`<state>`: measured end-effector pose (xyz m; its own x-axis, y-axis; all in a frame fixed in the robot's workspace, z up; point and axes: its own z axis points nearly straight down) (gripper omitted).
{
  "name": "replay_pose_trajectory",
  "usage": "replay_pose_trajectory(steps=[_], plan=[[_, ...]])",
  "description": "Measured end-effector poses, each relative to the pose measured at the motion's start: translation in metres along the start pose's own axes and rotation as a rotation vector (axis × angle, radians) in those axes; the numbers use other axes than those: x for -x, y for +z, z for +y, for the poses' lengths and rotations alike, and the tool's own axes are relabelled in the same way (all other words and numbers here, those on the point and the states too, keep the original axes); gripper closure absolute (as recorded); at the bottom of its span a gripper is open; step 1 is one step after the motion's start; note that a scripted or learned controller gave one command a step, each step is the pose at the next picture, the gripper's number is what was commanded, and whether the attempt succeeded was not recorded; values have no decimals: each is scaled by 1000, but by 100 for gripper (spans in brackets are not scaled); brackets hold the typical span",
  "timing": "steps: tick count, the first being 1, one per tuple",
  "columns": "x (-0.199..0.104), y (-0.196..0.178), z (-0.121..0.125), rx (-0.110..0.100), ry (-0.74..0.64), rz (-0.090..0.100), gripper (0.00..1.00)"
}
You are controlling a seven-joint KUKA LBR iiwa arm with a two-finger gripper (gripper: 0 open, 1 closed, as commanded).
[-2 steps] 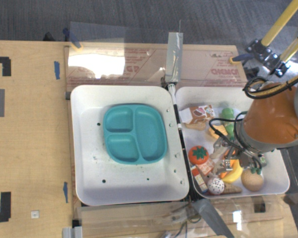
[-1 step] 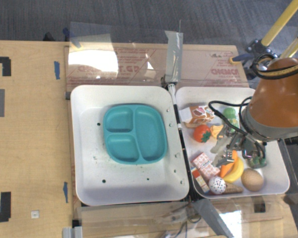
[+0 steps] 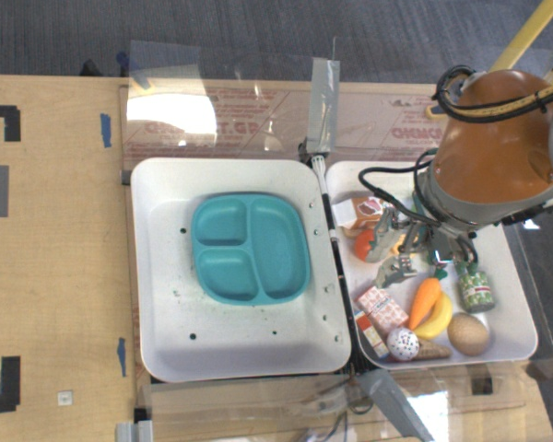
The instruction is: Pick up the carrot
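The carrot (image 3: pixel 425 298) is a short orange piece lying in the right bin (image 3: pixel 521 316), tilted, with its lower end against a yellow banana (image 3: pixel 438 315). My gripper (image 3: pixel 412 258) hangs below the orange wrist over the middle of that bin, just above and slightly left of the carrot's upper end. Cables and the wrist body hide part of the gripper. Nothing shows in its grasp, and the carrot rests on the bin floor.
Around the carrot lie a green packet (image 3: pixel 477 289), a brown potato-like ball (image 3: pixel 468 333), a white dotted ball (image 3: pixel 404 343), a pink box (image 3: pixel 381 308) and a red item (image 3: pixel 364 244). The left bin (image 3: pixel 157 274) holds a teal divided tray (image 3: pixel 252 248).
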<state>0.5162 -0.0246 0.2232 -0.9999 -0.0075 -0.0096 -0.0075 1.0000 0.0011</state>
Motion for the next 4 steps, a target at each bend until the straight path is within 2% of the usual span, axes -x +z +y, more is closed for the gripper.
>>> replay_pose_trajectory(steps=[1,2,3,4], plan=[[0,1,-1,0,1,2,0],[-15,93,-90,-8,-50,-13,0],[-22,135,-84,-2,1,-1,0],[-33,135,-69,-4,93,-4,0]])
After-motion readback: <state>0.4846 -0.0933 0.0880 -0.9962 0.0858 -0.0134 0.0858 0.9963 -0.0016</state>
